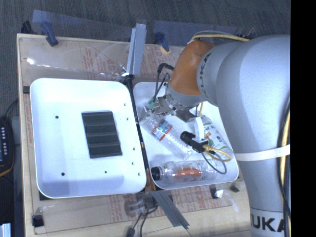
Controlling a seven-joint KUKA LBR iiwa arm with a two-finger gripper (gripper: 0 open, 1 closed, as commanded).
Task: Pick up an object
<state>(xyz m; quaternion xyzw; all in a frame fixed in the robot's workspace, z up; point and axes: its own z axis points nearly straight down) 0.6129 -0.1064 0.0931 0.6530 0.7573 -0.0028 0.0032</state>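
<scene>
lying left of the right bin [228, 174], the left bin [44, 132] is holding only a dark ribbed pad [101, 134]. the gripper [159, 104] is hanging over the right bin's far end, just above a clear bottle [165, 132]; whether it is holding anything, i cannot tell. this is looking like the reach step, and next it is needing a descent onto that bottle, clear of a second bottle [182, 172] along the near wall.

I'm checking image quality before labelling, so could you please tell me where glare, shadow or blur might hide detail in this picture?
Camera view: the left shallow white bin is blown out to near-featureless white around its dark ribbed rectangular pad; the clear plastic bottles in the right white bin glint and blend into it; the large grey arm shades and covers that bin's right part; focus is mildly soft throughout.
</scene>
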